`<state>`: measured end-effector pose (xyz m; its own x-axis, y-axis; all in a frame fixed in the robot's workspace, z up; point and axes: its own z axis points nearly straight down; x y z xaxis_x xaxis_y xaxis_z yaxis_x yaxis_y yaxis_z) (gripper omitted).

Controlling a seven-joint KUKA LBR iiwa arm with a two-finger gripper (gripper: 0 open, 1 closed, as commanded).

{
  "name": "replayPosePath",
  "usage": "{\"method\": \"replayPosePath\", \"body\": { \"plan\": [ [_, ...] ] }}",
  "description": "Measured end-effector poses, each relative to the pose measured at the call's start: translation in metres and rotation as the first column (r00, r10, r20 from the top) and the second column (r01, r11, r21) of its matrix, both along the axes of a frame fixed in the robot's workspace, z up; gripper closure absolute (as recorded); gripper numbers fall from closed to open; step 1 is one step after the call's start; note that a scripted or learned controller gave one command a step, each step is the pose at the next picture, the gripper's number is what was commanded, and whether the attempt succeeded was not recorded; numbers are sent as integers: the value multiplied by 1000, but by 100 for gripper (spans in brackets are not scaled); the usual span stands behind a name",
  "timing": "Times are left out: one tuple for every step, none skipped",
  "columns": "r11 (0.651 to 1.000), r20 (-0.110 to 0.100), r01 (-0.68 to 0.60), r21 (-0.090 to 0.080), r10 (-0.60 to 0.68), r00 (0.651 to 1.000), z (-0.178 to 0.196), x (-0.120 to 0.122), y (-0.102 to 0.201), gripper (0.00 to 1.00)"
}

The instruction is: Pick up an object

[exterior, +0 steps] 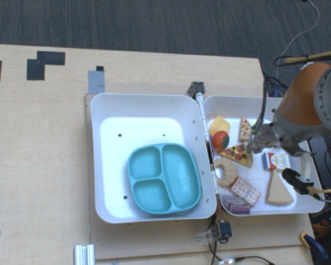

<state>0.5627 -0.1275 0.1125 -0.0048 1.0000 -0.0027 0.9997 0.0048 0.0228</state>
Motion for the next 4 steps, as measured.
{"method": "replayPosePath", "body": {
  "plan": [
    [1000, 0, 0, 0, 0, 1000, 0, 0, 0, 0],
    [1000, -14, 5, 1, -5, 1000, -25, -51, 31, 0],
    [1000, -7, 4, 0, -4, 1000, -14, -48, 31, 100],
    [1000, -8, 3, 0, -3, 1000, -14, -48, 31, 0]
  ]
}}
